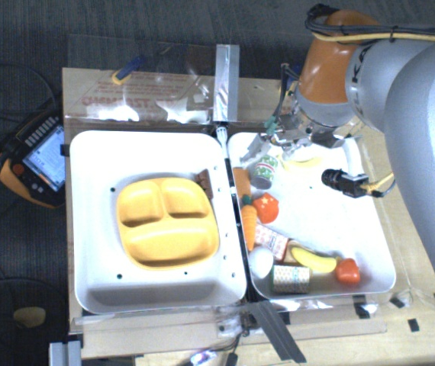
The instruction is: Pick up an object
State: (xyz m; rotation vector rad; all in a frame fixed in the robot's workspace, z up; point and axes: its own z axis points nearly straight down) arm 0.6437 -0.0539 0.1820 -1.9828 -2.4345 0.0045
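At the right bin's (370,227) eleven o'clock corner, the gripper (267,147) hangs over a small green-lidded can (264,174), nothing visibly between its fingers; their spread cannot be told. Toy food crowds the bin's seven o'clock edge, leaving the can isolated, likely the easier pick.

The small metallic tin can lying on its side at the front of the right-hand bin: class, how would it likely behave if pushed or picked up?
The small metallic tin can lies on its side, so a push would probably roll it. Its rigid-looking wall should hold shape, though the smooth surface may slip. The yellow toy banana lying against it might shift too.
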